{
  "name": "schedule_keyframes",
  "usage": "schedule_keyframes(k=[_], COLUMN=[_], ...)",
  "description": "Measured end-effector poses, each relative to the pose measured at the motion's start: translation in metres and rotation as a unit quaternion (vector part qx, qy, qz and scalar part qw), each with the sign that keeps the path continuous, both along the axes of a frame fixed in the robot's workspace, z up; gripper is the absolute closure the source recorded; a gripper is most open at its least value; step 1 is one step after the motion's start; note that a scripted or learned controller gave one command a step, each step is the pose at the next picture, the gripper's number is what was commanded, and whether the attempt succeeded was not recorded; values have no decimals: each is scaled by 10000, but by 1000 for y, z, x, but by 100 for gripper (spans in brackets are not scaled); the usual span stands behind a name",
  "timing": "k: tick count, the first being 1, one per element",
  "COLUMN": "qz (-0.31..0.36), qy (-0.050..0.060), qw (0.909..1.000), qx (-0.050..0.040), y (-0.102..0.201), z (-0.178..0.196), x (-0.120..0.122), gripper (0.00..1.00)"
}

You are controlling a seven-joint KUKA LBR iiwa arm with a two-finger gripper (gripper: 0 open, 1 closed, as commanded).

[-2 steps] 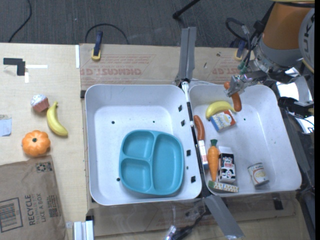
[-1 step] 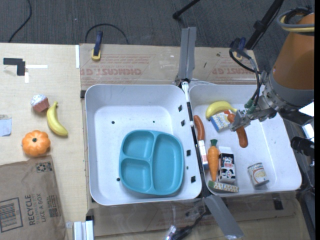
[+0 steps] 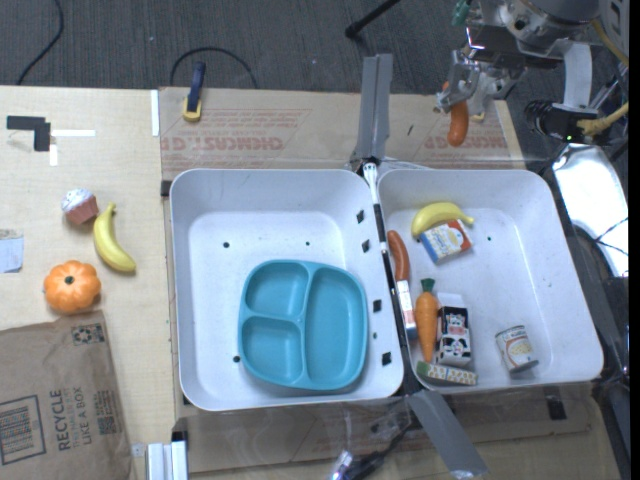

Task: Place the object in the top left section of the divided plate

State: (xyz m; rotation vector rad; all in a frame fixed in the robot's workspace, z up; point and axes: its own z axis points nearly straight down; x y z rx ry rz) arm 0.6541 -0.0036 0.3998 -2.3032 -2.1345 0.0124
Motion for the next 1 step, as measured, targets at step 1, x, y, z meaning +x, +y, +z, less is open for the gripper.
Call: schedule_keyframes(k=[1], qz=[916], qy=[13], qw=[9958], qx=[19], y=[-3], z=[-170], x=[-56], gripper=[100])
